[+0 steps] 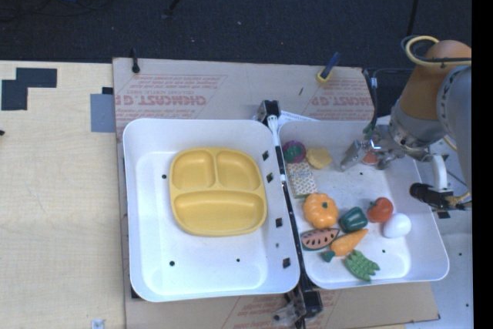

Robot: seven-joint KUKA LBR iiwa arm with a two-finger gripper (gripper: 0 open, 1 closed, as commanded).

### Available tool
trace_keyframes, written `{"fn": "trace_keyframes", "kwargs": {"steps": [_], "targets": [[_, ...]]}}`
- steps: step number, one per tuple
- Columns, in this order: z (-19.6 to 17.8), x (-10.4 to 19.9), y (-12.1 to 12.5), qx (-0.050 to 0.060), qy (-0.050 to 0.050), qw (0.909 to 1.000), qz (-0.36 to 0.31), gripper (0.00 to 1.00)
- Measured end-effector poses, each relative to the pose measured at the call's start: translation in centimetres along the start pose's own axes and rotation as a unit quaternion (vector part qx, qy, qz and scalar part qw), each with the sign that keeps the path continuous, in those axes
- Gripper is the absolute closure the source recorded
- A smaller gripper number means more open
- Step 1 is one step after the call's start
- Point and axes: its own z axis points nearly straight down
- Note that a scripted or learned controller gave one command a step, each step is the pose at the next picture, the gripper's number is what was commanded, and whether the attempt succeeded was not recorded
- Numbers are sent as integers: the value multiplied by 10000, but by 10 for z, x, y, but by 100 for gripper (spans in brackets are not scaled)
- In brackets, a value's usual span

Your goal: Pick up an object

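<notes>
My gripper (360, 155) hangs over the upper right part of the right bin (420, 262), right of a yellow piece (319, 159) and a purple and green toy (293, 151). A small reddish spot shows at the gripper, too blurred to name. Below it lie an orange pumpkin (320, 209), a green pepper (353, 219), a red tomato (380, 209) and a white egg (397, 226). A watermelon slice (318, 239), a carrot (347, 243) and a green leafy toy (360, 266) sit near the bin's front.
A chequered waffle piece (302, 181) lies by the divider between the bins. The left bin (146, 243) holds a yellow divided plate (218, 191). The arm (431, 88) comes in from the right over the right bin's far corner.
</notes>
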Motion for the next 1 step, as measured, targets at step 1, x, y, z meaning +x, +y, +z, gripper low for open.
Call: {"fn": "trace_keyframes", "kwargs": {"steps": [1], "targets": [[0, 2, 0, 6, 0, 10000, -31, 0]]}}
